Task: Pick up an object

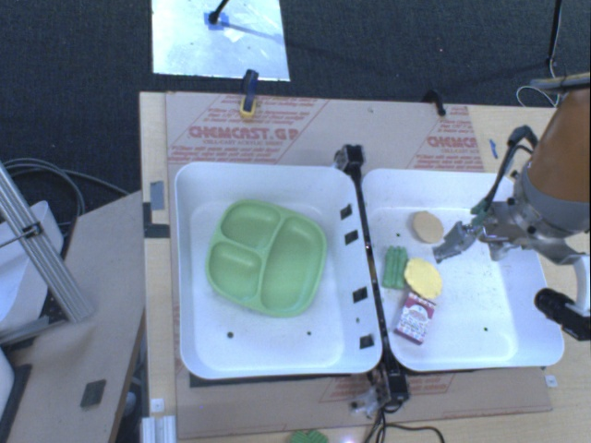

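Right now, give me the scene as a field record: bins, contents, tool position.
left bin: green divided plate
right bin: tan round piece, green ridged piece, yellow piece, red and white carton
cluster: the four items lie in the right bin's left half, near the divider
tool: over the right bin, just right of the yellow piece, nothing seen between its fingers

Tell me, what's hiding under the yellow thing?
The yellow piece lies partly over the red-and-white box and beside the green piece. Whatever sits directly beneath it is covered.
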Robot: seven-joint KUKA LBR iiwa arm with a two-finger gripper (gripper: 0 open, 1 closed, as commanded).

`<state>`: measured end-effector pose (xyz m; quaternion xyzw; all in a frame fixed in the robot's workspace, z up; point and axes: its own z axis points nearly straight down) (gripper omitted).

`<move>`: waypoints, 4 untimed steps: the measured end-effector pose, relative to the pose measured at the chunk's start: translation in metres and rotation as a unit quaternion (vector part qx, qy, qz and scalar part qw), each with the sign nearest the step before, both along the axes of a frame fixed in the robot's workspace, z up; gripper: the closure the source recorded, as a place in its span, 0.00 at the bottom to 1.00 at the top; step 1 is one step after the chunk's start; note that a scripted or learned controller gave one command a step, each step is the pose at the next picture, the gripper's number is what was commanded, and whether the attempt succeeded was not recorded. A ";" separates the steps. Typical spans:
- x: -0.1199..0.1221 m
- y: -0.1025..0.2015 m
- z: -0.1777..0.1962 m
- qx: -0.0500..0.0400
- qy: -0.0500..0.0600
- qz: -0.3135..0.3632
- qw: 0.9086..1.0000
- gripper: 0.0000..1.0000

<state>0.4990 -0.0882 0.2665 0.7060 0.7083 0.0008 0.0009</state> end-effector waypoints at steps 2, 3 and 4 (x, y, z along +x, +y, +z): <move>0.020 -0.003 -0.186 0.001 0.002 -0.001 1.000 0.00; 0.021 -0.004 -0.172 0.000 0.000 -0.001 1.000 1.00; 0.066 0.082 -0.076 0.002 -0.006 0.006 1.000 1.00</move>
